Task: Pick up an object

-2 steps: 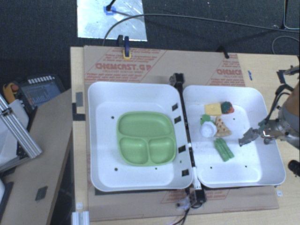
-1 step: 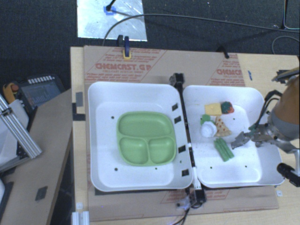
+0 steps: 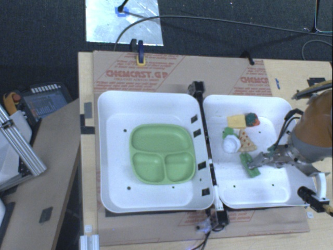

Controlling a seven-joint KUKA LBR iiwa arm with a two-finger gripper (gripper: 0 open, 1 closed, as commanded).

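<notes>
Reach is the step in hand: the arm (image 3: 312, 132) comes in from the right over the right bin (image 3: 270, 194), and its gripper (image 3: 256, 163) sits low at the green piece (image 3: 248, 165) near the middle of that bin. The metal tip lies across the green piece, or right on top of it. Whether the fingers are apart or together I cannot tell, since they blur into 1 grey shape at this slant. I also cannot tell whether the green piece is between them, so no grasp can be claimed yet.

Just up and left of the tip lies a small cluster: a white disc (image 3: 231, 145), a tan wedge (image 3: 246, 142) touching it, a yellow block (image 3: 237, 121) and a dark teal-and-red piece (image 3: 252, 120) beside the block, with a bit of green (image 3: 228, 134) next to the disc. All of these sit in the upper left part of the right bin, near the divider. The left bin (image 3: 112, 139) carries a green tray (image 3: 161, 153) with 3 compartments, well apart from the gripper.

By my reading, the green piece is the target, being the thing nearest the tip. The next move calls for the fingers to straddle it squarely, close firmly, and lift straight up. The piece looks thin and flat on the bin floor, so a shallow closure may slide off it. The wedge and disc lie near enough that a sideways drift could nudge them.
</notes>
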